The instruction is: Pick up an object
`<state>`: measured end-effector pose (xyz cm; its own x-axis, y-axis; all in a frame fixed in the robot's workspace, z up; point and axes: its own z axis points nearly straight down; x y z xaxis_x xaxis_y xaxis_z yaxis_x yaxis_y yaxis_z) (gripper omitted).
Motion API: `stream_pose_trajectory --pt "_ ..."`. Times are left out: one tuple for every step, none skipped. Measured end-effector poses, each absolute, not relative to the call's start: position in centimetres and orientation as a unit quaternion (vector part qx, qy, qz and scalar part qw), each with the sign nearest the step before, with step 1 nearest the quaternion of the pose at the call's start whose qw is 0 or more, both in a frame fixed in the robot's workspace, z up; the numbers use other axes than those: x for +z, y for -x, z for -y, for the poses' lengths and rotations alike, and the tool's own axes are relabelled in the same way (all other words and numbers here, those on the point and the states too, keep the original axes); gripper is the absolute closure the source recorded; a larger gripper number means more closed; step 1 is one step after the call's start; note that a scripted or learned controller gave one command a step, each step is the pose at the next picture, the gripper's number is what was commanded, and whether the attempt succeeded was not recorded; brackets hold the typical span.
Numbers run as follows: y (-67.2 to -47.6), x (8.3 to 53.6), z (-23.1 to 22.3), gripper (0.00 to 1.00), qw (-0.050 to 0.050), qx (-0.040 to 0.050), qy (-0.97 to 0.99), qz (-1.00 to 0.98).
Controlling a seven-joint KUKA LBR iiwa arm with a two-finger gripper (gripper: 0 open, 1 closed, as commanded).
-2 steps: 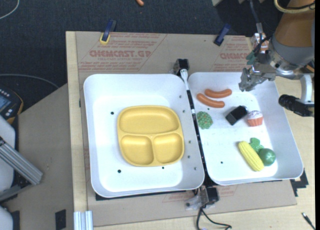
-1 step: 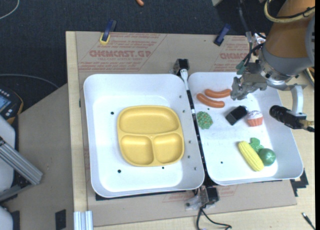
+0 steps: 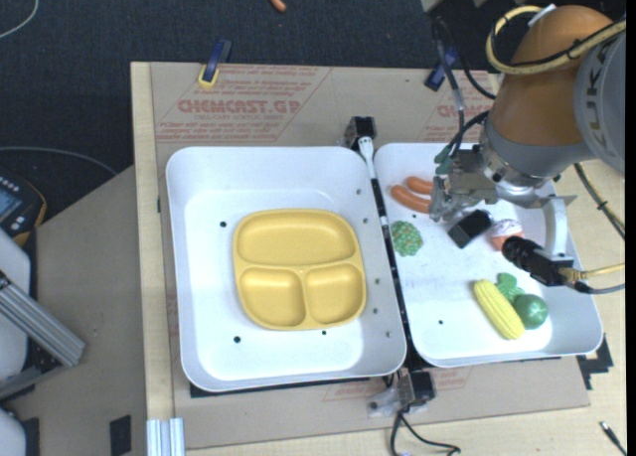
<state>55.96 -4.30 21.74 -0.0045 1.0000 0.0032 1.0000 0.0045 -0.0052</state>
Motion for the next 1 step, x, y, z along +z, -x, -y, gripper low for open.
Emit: stream_pose_trajectory --pt "-53.77 21.25 -0.91 1.00 0.003 0.0005 0.705 0.709"
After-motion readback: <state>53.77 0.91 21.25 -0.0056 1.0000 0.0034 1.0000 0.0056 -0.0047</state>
